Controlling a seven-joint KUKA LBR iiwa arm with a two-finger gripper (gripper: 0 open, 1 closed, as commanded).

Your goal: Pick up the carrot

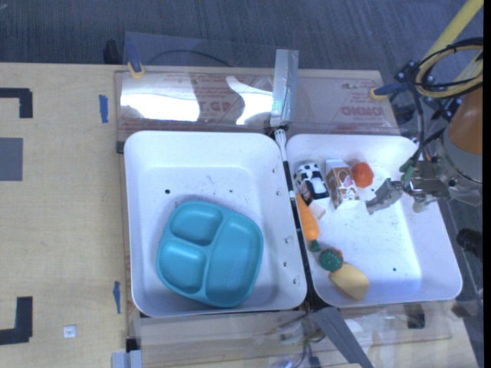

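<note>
**Reader:** Carrot (308, 222): where does it lie?

**Describer:** It lies in the right-hand bin (399, 282), hard against that bin's left wall. It is a small orange toy, lengthwise along the wall, with a black-and-white cow toy (311, 179) just beyond its far end and a green-and-red piece (331, 260) just past its near end. A yellow lemon-like toy (350, 280) sits nearer still. A small carton (341, 182) and an orange ball (362, 175) stand close by, toward the bin's back.

**Reader:** And the claw?

**Describer:** The gripper (381, 198) hangs over the middle of the right bin, apart from the carrot, reaching in from the right. Its grey fingers are blurred together, so the describer cannot tell how far apart they stand. Nothing is seen between them.

**Reader:** How would the carrot handle?

**Describer:** Judging by its look, it is light, stiff plastic, probably smooth and a little slippery. The middle of its body seems the best hold, fingers closing across its narrow width. The wall leaves little room for a finger on that side.

**Reader:** And the left bin?

**Describer:** The left bin (153, 159) holds a teal divided plate (210, 253).
</note>
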